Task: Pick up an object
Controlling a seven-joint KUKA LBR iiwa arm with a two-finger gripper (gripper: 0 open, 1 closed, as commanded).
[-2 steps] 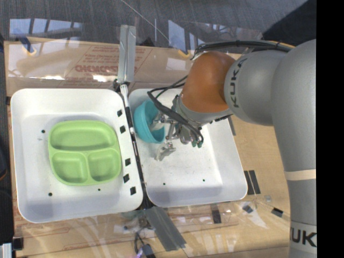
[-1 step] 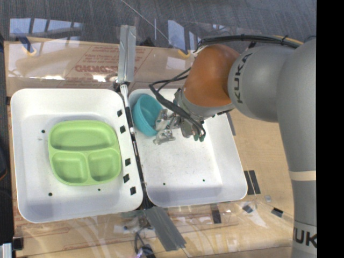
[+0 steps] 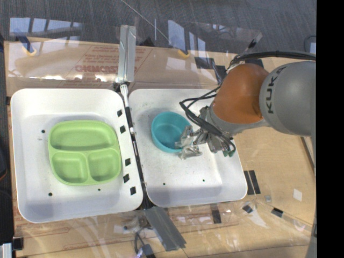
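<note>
Fingers of the gripper (image 3: 188,147) sit at the teal bowl (image 3: 167,131)'s four o'clock rim; their spread is unclear. Straddle the rim before closing.

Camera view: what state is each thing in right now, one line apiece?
Teal bowl: upright in the right bin, gripper at its right rim.
Green divided tray: flat in the left bin, untouched.
Gripper: low over the right bin, against the bowl's rim.

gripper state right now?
Gripper: at the right rim of the teal bowl in the right bin; open or shut cannot be told from this view, and no hold on the bowl is visible.
</note>
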